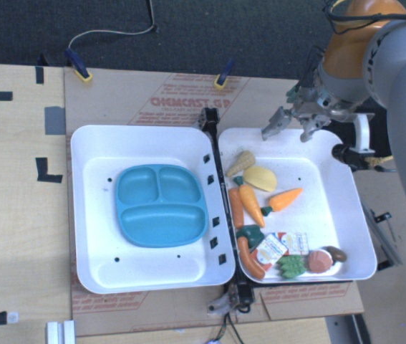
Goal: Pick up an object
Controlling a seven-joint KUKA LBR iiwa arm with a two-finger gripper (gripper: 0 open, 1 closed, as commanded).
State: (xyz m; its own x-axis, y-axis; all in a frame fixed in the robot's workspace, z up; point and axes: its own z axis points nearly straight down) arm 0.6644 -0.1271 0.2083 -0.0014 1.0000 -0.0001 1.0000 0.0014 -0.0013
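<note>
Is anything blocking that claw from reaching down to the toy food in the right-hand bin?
Nothing visible does. The end effector hangs open above the right bin's far edge, and the yellow piece and carrot lie uncovered below it.

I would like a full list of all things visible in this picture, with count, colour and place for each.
left bin: 1, white, left side of bench
divided plate: 1, blue, inside left bin
right bin: 1, white, right side of bench
toy food items: about ten, orange, yellow, green, tan, pink, in right bin, mostly along its left and front
clamps: 2, yellow and blue, on cardboard's far edge
gripper: 1, grey, open, above right bin's far edge
</note>
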